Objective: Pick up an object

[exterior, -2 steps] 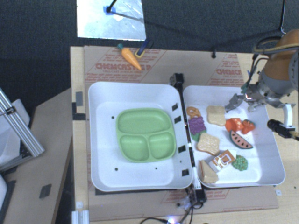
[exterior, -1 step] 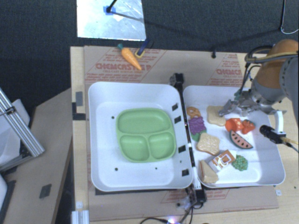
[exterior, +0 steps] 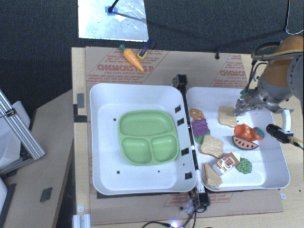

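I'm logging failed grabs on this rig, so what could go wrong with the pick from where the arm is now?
The claw sits at the edge of the pale flat piece, so it may slip off rather than lift. The red pepper and watermelon slice lie close by and could get nudged. The bin wall is near the wrist.

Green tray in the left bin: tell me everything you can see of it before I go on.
The green tray is pale green, looks like smooth moulded plastic, with rounded corners and three compartments: one wide one along the far side and two smaller ones side by side nearer the camera. It lies flat, open side up, roughly in the middle of the left bin, resting on the bin's white floor. No toy lies in it, and the gripper is away over the right bin.
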Tool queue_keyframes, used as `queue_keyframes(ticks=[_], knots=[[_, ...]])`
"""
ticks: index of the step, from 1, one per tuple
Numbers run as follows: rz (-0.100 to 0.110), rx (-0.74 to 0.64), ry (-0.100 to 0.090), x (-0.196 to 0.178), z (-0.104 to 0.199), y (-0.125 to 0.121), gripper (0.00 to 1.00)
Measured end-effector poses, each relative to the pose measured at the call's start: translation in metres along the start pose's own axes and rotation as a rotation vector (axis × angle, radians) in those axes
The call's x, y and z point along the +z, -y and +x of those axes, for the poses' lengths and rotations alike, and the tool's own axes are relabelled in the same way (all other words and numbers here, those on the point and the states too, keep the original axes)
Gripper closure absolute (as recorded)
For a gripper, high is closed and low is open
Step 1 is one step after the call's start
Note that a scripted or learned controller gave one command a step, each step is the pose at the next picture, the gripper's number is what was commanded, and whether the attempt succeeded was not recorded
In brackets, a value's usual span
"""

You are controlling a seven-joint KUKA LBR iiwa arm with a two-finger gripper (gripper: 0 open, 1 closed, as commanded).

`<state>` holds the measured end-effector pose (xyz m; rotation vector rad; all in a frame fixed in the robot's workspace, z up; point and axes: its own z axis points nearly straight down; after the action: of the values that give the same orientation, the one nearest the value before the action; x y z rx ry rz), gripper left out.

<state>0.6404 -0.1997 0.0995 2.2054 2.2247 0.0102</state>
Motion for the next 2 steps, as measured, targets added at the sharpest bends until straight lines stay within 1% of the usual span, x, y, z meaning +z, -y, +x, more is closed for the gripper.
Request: queue_keyframes(ticks=[1, 2], knots=[[0.002, 0.003, 0.001, -0.06, -0.001, -0.012, 1.0], [0.004, 0.003, 0.0, -0.105, -0.001, -0.012, 1.0]])
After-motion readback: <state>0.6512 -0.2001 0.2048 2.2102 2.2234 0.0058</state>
